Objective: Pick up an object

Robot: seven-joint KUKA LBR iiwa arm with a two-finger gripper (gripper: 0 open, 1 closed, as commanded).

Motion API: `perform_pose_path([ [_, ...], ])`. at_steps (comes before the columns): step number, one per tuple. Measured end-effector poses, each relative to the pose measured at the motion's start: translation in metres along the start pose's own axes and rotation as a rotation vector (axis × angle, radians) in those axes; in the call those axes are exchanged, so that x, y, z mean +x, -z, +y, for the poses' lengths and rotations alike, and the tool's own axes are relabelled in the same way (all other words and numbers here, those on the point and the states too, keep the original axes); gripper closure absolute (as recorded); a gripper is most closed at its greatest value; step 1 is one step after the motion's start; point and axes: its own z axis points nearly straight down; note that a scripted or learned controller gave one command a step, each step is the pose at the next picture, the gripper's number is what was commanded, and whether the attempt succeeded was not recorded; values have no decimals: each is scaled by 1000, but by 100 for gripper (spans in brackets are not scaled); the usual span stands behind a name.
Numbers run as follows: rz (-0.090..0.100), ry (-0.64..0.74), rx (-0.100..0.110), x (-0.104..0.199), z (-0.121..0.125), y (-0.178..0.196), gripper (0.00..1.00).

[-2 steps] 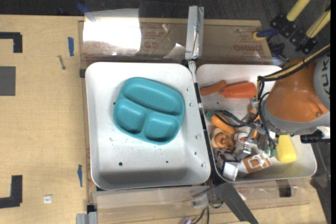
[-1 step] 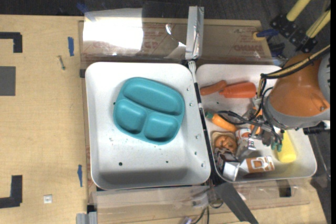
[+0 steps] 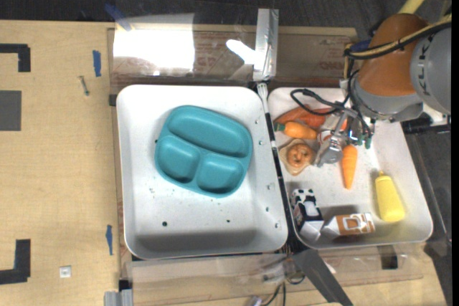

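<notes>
The right bin [image 3: 412, 154] holds several small items. An orange carrot [image 3: 348, 165] lies upright near its middle. Two more orange pieces [image 3: 300, 124] lie at the bin's upper left, with a brown round toy with a face [image 3: 299, 155] just below them. My gripper [image 3: 331, 145] hangs low over the bin between the face toy and the upright carrot, close to both. Cables and the wrist cover its upper part. Nothing shows as lifted off the bin floor.
A yellow bottle [image 3: 389, 197] lies at the right side of the right bin. A small carton [image 3: 350, 224] and a black-and-white item [image 3: 306, 205] lie along its front. The left bin [image 3: 136, 175] holds a teal divided plate [image 3: 203, 149].
</notes>
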Motion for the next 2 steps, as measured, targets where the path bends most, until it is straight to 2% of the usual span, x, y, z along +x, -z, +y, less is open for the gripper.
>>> perform_pose_path([
  [1,-26,-100,-7,63,-26,-3,0],
  [2,-29,-251,-11,104,-36,-3,0],
])
